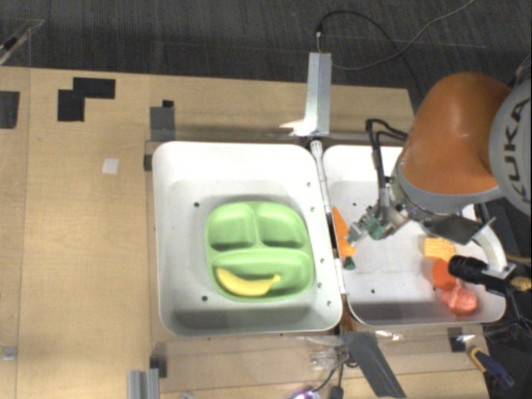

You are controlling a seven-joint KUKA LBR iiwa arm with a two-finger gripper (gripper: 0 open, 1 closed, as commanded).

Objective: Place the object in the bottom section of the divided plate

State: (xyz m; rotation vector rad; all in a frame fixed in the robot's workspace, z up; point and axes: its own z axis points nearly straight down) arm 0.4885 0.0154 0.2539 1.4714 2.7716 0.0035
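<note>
A green divided plate [259, 241] lies in the left bin [179, 223], with two small sections at the top and one wide section at the bottom. A yellow banana [246, 283] rests in that bottom section. My gripper [368, 226] hangs over the right bin [391, 285], apart from the plate and just right of an orange carrot [339, 226] that lies along the bin's left wall. Nothing shows between the gripper and the banana.
The right bin also holds a yellow-orange piece [437, 246] and a red-pink object [457, 296] near its right side. The arm's orange band [453, 135] covers the bin's upper right. A metal post [318, 94] stands behind the bins.
</note>
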